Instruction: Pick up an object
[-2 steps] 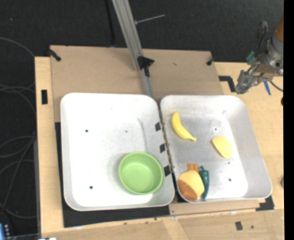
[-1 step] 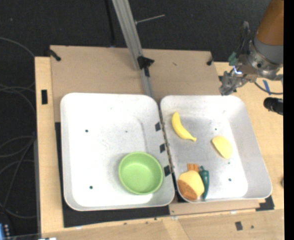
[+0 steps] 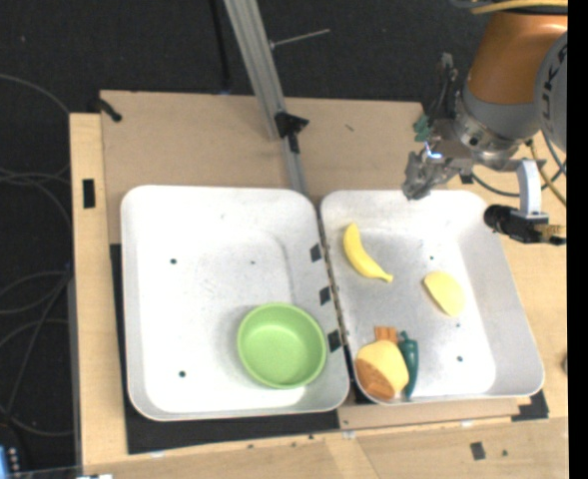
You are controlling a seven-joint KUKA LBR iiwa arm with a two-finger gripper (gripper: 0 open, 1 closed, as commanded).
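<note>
The pincer (image 3: pixel 416 189), its state impossible to tell, is hanging over the right-hand shallow white bin's (image 3: pixel 493 267) far rim, seemingly lining up above the curved yellow plastic banana (image 3: pixel 363 255) lying inside.

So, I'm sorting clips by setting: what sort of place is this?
Likely a robotics lab test bench: a robot arm reaches over two white bins holding toy food such as a banana.

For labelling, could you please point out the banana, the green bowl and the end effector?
banana (image 3: pixel 365 254), camera view, middle of its curve
green bowl (image 3: pixel 282 344), camera view, inner floor
end effector (image 3: pixel 416 188), camera view, lower tip
</note>
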